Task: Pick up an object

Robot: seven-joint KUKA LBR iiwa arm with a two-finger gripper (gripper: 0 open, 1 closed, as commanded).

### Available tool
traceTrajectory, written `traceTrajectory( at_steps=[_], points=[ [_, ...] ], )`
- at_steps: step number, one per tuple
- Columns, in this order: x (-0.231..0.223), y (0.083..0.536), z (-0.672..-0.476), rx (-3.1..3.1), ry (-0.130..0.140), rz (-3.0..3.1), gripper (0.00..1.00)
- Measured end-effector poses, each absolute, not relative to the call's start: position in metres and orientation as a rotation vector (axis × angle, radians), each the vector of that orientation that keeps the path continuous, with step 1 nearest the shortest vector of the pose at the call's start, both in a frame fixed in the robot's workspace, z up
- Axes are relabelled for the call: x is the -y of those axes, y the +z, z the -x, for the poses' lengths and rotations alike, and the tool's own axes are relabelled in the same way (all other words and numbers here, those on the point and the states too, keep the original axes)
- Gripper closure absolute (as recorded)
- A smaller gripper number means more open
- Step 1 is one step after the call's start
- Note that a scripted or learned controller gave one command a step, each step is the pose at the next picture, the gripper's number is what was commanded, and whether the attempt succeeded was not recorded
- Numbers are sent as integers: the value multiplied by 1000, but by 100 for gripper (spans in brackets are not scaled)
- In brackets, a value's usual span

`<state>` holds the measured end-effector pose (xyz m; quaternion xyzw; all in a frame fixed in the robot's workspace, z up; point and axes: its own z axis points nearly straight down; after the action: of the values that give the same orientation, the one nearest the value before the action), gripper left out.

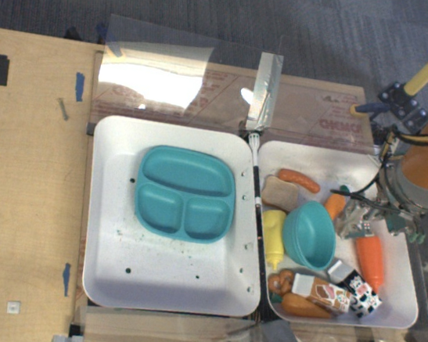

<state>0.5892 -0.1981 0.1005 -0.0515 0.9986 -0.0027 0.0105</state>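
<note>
My jaws [361, 221] hung low over the right bin [407, 312], just beside the teal bowl [309, 233] and above the top end of the carrot [371, 259]; I cannot tell whether they were spread or pressed together. The bowl lay tipped on its side near the bin's middle, with a yellow bottle [273, 236] at its left and a sausage [298, 180] behind it. The left bin [97, 268] on the desk held a teal divided plate [185, 194] with 3 compartments.
</note>
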Motion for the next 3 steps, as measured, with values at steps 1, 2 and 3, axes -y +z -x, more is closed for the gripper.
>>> traceTrajectory(
  at_steps=[1, 2, 3],
  points=[
    [161, 112, -652, -3104, 3, -429, 100],
    [189, 273, -652, -3120, -7, 204, 100],
    [197, 134, -665, -3149, 9, 79, 100]
  ],
)
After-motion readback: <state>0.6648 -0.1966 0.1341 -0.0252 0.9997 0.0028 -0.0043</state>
